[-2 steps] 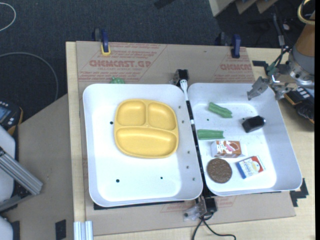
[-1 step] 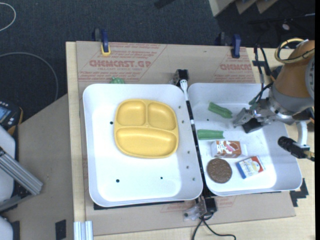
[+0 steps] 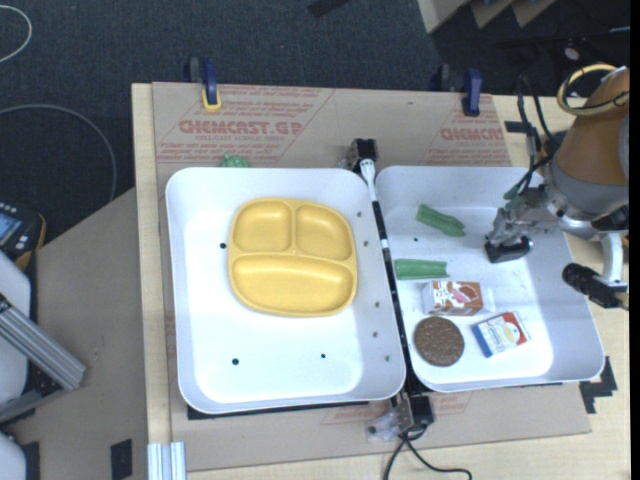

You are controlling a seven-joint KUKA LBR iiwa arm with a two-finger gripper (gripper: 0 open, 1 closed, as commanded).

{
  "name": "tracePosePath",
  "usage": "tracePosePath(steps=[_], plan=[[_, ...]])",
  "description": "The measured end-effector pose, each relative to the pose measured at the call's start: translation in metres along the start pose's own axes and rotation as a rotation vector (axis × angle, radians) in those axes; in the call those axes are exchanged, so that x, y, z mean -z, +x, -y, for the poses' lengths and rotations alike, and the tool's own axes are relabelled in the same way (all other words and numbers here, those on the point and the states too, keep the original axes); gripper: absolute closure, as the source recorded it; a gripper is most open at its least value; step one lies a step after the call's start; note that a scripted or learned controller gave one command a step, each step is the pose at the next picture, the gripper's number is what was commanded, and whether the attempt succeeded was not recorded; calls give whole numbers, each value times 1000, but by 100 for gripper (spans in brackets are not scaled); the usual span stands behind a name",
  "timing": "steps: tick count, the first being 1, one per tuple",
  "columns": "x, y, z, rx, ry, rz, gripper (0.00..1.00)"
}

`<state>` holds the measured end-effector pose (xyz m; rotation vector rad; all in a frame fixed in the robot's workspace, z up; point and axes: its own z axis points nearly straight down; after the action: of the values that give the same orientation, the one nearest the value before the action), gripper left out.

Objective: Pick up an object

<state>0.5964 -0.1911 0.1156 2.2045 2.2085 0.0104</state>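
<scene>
1. reaching in from the right of the camera view, the gripper (image 3: 507,245) stands low over the upper right part of the right bin (image 3: 565,363), above bare white floor. nothing is seen held in it, and whether it is spread or pressed together cannot be made out from this slant.
2. nearest candidate: the upper green strip (image 3: 440,220), lying to the gripper's left in the view and slightly farther up, near but apart from it. its long axis runs from upper left to lower right, so its lower right end points roughly toward the gripper.
3. the lower green strip (image 3: 420,267) lies further left, close to the bin's left wall, with its long axis nearly level across the view.
4. toward the near edge lie a red-and-white packet (image 3: 455,296), a brown disc (image 3: 439,340) just beneath it, and a blue-and-white packet (image 3: 500,333) to the right of the disc, all apart from the gripper.
5. the left bin (image 3: 200,353) bears a yellow divided plate (image 3: 293,256), far from the arm.
6. judgement: no object is yet taken. the shortest move is a shift leftward to the upper green strip, closing across its slanted long axis. a thin, flat-lying strip may slip from a grasp that comes down off-centre.
</scene>
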Motion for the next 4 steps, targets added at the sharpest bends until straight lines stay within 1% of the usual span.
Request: tracePosePath(steps=[1, 2, 3, 4], plan=[[18, 37, 103, -4, 27, -14, 100], [75, 125, 104, 8, 13, -13, 100], [74, 272, 117, 16, 21, -17, 100], [84, 262, 115, -2, 17, -10, 100]])
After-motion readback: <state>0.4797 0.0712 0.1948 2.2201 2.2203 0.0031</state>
